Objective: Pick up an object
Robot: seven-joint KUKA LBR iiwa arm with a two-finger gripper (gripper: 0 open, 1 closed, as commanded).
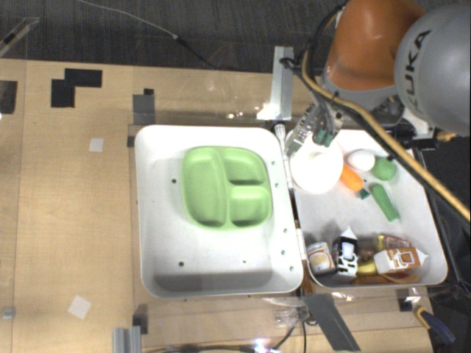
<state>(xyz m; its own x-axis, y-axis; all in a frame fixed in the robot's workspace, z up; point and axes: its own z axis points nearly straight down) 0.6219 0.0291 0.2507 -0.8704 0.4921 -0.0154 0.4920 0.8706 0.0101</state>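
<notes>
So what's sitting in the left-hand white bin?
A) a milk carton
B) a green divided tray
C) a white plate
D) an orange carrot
B: the green divided tray lies alone in the left bin, while the white plate and the small food items sit in the right bin.

Robot lab or test cell, not a home. Plywood tabletop (pixel 66 219) with black tape marks (pixel 73 85) and small paper squares stuck on it. Two shallow white bins (pixel 158 271) held in place by metal brackets (pixel 280 87) bolted to the wood. Big grey and orange industrial arm (pixel 397 43) with cables (pixel 383 134) running off it. Dark carpet (pixel 147 13) behind, loose wire across it. Toy food and a green divided tray (pixel 224 186) as test props in the bins.
</notes>
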